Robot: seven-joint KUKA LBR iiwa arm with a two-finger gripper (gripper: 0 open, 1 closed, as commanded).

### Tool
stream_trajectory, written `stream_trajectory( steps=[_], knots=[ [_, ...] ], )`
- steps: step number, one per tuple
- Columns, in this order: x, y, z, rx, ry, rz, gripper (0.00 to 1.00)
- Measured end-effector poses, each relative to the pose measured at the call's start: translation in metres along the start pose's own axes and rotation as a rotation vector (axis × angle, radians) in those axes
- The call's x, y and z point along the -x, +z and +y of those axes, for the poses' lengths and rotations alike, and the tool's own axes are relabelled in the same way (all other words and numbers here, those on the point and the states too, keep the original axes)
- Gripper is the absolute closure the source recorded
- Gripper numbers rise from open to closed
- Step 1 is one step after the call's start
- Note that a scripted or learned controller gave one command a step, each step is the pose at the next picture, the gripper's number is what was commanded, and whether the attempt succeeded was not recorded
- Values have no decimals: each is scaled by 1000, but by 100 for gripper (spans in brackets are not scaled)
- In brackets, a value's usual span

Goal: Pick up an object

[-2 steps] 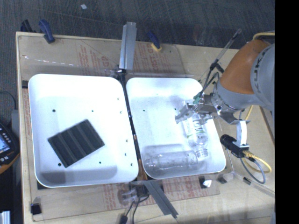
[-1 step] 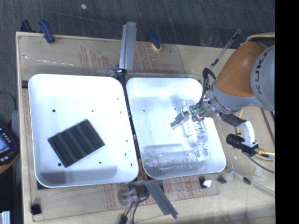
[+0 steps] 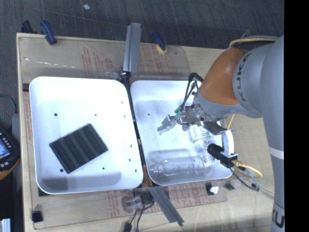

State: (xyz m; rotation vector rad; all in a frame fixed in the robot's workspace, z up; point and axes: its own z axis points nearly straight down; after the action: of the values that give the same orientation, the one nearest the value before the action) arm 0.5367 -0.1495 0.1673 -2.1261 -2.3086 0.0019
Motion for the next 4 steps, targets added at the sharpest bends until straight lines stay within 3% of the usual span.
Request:
stream_trajectory(
  steps=[1, 2, 3, 4],
  knots=[
    [56, -43, 11, 2, 49, -1, 0],
    [63, -1, 48, 0, 47, -2, 0],
    [61, 39, 30, -1, 111, 0, 0],
    [58, -15, 16, 3, 6, -2, 0]
  ],
)
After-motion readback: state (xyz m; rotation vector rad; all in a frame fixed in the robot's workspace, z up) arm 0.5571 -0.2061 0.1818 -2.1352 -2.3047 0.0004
